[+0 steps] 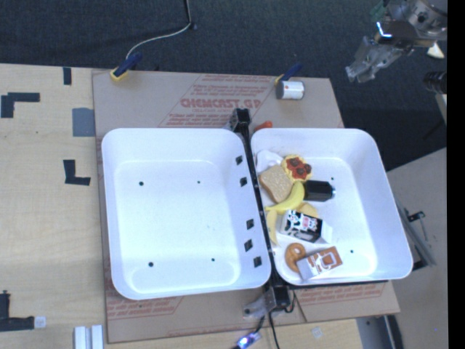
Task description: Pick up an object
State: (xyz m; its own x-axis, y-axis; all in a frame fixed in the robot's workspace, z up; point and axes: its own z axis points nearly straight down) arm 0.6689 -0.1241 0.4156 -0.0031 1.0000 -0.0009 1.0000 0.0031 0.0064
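The right bin (363, 195) holds a heap of toy food along its left side. A slice of bread (275, 182) lies beside a small pizza piece (297, 168) and a black block (318, 190). A yellow banana (289, 202) curves under them, with a black-and-white milk carton (302, 226) below. A pretzel (295, 254) and a small orange-and-grey box (320, 261) lie nearest the front. My gripper (365, 62) hangs high at the upper right, well behind the right bin and apart from every object. Nothing shows between its fingers.
The left bin (174, 209) adjoins the right one along a black hinge strip (251, 195). Both rest on a cardboard sheet (211, 100). A small white cylinder (292, 89) and blue clips (125, 66) sit at the cardboard's far edge. A cable (185, 13) trails across the dark floor.
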